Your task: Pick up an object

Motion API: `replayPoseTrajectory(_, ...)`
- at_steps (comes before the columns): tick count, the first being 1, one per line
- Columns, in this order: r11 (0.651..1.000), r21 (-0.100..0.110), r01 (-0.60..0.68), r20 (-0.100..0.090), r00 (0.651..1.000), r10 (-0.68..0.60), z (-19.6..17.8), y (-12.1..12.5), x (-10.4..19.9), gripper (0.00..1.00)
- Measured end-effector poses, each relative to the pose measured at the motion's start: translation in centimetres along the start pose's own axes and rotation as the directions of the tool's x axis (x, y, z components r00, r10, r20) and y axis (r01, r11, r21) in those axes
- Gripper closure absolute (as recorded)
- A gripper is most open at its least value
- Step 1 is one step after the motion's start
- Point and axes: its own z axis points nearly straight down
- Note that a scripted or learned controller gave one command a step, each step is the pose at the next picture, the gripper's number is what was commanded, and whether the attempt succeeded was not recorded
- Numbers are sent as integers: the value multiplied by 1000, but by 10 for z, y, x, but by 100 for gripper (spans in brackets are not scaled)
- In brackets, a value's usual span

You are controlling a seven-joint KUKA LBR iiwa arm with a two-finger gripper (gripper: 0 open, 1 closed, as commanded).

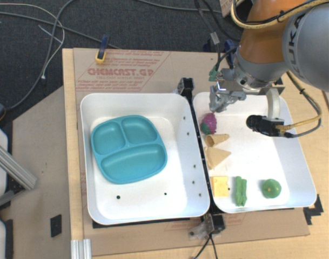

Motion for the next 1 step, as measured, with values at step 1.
replayPoseTrajectory(1,1000,0,0,0,1000,0,4,-13,49,100)
